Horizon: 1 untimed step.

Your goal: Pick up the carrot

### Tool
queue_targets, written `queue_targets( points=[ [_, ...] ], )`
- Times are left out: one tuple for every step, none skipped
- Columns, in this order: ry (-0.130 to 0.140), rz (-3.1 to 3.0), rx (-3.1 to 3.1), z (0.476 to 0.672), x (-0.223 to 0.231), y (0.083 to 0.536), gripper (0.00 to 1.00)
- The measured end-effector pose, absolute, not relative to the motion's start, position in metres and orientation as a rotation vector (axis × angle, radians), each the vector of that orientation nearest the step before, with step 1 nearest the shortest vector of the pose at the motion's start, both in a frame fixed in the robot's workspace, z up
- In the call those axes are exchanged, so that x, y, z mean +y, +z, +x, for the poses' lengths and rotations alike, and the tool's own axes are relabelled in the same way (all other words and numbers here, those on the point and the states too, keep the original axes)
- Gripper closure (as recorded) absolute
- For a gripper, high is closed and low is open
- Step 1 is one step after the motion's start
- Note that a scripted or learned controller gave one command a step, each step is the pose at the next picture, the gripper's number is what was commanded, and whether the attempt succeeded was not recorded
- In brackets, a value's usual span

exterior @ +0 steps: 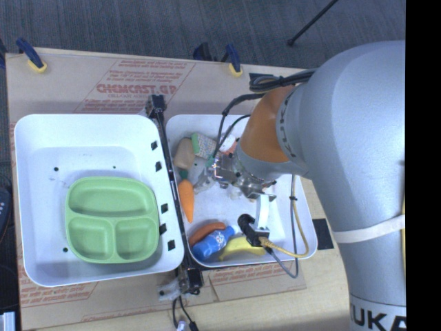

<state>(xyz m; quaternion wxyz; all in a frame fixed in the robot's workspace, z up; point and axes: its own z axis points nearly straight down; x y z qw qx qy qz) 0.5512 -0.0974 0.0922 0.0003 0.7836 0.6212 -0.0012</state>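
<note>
The carrot (186, 198) is a short orange cone lying along the left wall of the right bin (300, 233), narrow end toward the front. My gripper (215, 172) hangs low inside the same bin, just right of and slightly behind the carrot's thick end. The grey wrist and orange band (265, 133) cover much of the bin's back right. Nothing shows between gripper and carrot that tells me they touch.
Around the carrot lie a beige lump (183, 154), a green-and-white packet (203, 143), an orange sausage-like piece (207, 230), a blue bottle (213, 244) and a yellow banana (242, 247). The left bin (34, 143) holds a green divided plate (112, 219).
</note>
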Motion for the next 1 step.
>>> queue_targets(
  points=[
    [-0.003, 2.556, 1.834, 0.5202, -0.0263, 0.1919, 0.00]
  ],
)
